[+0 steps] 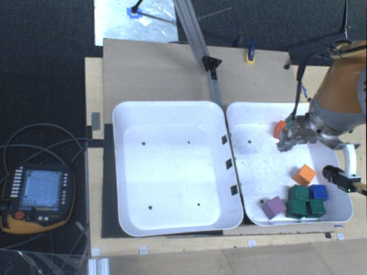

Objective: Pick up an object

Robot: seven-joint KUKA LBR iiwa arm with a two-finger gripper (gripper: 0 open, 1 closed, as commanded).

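My gripper (285,144) hangs over the upper middle of the right bin (252,153), pointing down and to the left. An orange-red block (279,129) sits just above and left of the fingertips, partly hidden by the gripper body. Whether it is between the fingers is unclear. Lower in the same bin lie an orange cube (305,174), a blue cube (319,192), green blocks (299,201) and a purple block (273,207).
The left bin (169,168) lies beside the right one, joined by black clips along the shared rim. A slanted metal pole (195,33) crosses the back of the bench. A teach pendant (37,196) sits on the floor at left.
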